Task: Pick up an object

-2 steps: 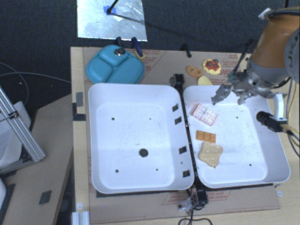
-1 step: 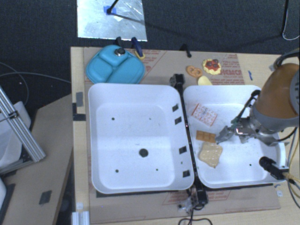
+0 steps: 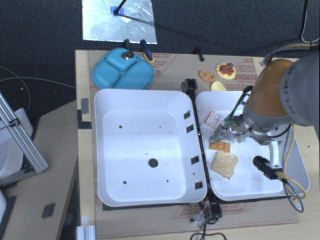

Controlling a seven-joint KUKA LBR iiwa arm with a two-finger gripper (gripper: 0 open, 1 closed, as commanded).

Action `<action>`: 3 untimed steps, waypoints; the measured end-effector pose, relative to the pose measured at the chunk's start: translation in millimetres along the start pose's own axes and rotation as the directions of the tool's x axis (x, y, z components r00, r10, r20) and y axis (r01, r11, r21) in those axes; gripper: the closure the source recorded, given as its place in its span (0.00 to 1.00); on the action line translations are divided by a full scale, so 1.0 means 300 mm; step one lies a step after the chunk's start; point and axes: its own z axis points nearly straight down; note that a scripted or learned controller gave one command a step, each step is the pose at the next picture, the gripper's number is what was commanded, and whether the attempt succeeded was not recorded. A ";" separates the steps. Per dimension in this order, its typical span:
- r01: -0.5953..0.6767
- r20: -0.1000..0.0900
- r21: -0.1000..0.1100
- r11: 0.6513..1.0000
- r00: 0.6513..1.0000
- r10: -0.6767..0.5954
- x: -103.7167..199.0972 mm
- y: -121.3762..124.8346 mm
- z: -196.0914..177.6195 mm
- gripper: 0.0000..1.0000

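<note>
Two white bins (image 3: 145,104); gripper (image 3: 220,134) above orange cracker (image 3: 219,146), finger state unclear; no legible writing.

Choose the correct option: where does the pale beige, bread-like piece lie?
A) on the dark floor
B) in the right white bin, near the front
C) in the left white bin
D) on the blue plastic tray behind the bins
B: the pale beige, bread-like piece rests on the floor of the right white bin, just below a small orange cracker-like square.

Even overhead light, mild glare on the white bins (image 3: 145,96), slight softness throughout.
</note>
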 end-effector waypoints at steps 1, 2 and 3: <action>-0.004 0.001 -0.002 1.000 1.000 0.004 -0.010 -0.002 -0.040 1.00; -0.005 0.000 -0.001 1.000 1.000 0.005 -0.010 -0.002 -0.039 0.00; 0.002 -0.003 -0.001 1.000 1.000 -0.002 0.232 -0.135 -0.251 0.00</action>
